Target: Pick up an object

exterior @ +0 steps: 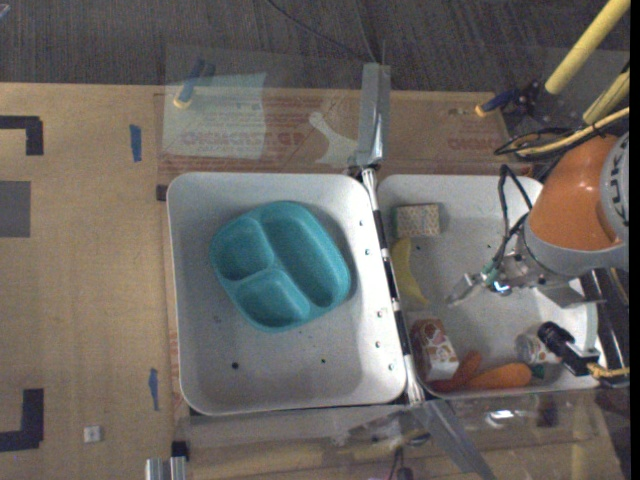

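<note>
the gripper hangs above bare floor in the right bin, whether open or closed i cannot tell. the likeliest picks lie close by: banana against the divider, carrot by the front wall.

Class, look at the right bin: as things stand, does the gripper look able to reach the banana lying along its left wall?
Probably yes. The gripper hovers over bare bin floor just right of the banana, with nothing lying between them. The banana lies close against the bin's left wall, which may crowd one side.
</note>
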Robot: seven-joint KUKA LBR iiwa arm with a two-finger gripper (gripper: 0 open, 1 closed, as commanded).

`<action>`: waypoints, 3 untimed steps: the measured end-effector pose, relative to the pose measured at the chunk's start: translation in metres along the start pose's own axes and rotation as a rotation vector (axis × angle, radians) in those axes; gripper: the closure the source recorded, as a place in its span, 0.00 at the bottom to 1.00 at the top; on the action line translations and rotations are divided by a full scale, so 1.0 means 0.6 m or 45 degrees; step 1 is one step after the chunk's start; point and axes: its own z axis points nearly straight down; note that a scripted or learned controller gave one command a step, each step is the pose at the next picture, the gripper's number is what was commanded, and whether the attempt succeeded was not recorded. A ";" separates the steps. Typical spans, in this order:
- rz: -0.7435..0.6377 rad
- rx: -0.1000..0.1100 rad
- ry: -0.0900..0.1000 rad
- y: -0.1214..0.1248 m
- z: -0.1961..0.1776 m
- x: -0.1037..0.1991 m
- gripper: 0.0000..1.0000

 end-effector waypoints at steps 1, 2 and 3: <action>0.293 0.007 0.000 0.152 0.005 -0.069 0.00; 0.245 0.009 0.001 0.178 -0.152 -0.161 0.00; 0.228 0.012 0.021 0.174 0.003 -0.151 0.00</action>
